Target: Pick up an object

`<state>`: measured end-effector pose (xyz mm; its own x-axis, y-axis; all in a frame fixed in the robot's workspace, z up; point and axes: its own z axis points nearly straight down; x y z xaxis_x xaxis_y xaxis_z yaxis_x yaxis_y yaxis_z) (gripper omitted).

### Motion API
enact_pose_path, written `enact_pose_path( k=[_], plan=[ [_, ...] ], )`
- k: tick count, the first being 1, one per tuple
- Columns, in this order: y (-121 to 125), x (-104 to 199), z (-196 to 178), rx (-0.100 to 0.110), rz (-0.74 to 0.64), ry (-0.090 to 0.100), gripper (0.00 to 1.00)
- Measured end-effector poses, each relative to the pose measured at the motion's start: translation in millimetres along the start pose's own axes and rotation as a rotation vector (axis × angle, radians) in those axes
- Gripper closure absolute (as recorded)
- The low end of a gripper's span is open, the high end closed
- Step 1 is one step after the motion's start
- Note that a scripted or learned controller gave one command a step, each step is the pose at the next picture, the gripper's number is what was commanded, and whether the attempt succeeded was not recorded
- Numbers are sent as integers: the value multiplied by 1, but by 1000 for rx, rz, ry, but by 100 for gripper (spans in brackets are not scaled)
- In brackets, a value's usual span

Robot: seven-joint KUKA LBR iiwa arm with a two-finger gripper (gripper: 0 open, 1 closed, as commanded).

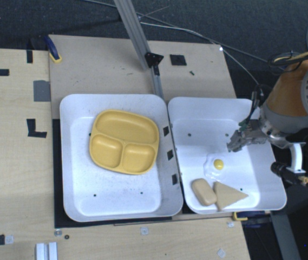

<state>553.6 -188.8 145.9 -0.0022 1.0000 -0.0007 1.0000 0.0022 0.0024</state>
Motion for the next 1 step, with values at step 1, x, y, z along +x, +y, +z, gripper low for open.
enact_pose_path(
  k=[1],
  plan=[
    [5,5,-44,0,0,0,100]
  ],
)
